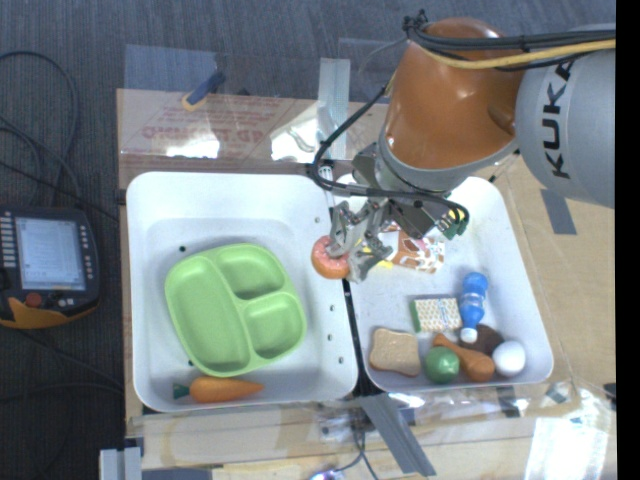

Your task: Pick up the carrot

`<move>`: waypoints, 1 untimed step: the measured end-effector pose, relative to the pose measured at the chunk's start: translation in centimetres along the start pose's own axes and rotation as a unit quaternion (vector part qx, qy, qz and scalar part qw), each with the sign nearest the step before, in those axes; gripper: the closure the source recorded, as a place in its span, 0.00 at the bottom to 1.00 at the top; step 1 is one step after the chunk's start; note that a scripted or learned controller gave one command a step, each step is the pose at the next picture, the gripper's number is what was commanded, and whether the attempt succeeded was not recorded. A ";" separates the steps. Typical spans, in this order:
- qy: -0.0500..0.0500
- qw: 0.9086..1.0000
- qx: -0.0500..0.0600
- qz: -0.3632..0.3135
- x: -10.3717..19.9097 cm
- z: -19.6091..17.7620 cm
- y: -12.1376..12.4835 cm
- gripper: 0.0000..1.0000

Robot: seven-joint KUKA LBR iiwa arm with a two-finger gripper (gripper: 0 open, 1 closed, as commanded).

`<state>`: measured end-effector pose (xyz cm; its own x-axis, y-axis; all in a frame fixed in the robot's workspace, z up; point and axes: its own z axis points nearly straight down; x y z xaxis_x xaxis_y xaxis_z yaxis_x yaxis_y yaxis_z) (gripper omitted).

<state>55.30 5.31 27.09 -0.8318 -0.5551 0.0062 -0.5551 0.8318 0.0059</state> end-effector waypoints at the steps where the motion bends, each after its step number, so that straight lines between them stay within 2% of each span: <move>1: -0.002 0.998 0.002 -0.058 -0.1 4.0 -11.0 1.00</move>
